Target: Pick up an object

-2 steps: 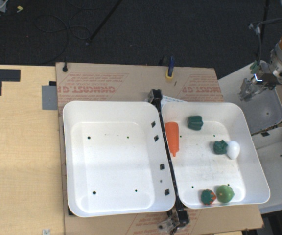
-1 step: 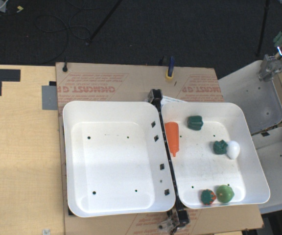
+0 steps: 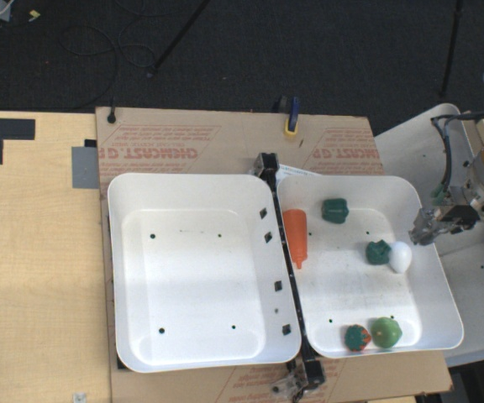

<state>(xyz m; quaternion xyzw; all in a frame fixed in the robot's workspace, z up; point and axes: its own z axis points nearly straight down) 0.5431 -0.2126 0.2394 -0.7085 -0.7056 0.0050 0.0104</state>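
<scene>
The right bin (image 3: 431,309) holds every loose object. An orange carrot-shaped piece (image 3: 296,237) lies lengthwise against the divider at the bin's 9 o'clock side. At 12 o'clock sits a dark green block (image 3: 335,210). Toward 3 o'clock a second dark green lump (image 3: 378,252) touches a white ball (image 3: 400,258) on its right. At 6 o'clock a small red-and-green piece (image 3: 357,337) rests just beside a light green round fruit (image 3: 386,332).

The gripper (image 3: 431,223) hangs over the bin's right rim, at 3 o'clock from the white ball and near it but apart; nothing lies between its fingers, and how wide they stand cannot be told from here.

The left bin (image 3: 120,267) sits at 9 o'clock of the right one, both on a cardboard sheet (image 3: 183,145) over the wooden bench (image 3: 32,267).
</scene>
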